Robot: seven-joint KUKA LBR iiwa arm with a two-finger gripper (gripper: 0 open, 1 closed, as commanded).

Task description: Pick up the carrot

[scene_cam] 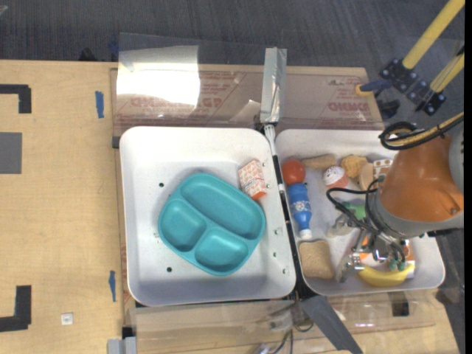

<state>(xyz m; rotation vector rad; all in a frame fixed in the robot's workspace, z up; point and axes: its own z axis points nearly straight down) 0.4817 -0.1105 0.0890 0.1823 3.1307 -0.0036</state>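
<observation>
My gripper (366,254) is low in the right bin (435,275), near its front edge, under the arm's orange band (420,186). A small orange piece (359,259) shows right below the gripper, just left of a yellow banana (385,274); it may be the carrot, but most of it is hidden by the gripper. I cannot tell whether anything is held.
The right bin also holds a red tomato (293,171), a blue bottle (299,208), a toast slice (316,259), bread pieces (354,165), a white round item (334,175) and something green (355,212). The left bin (140,198) holds a teal divided plate (212,222) and a small carton (252,178).
</observation>
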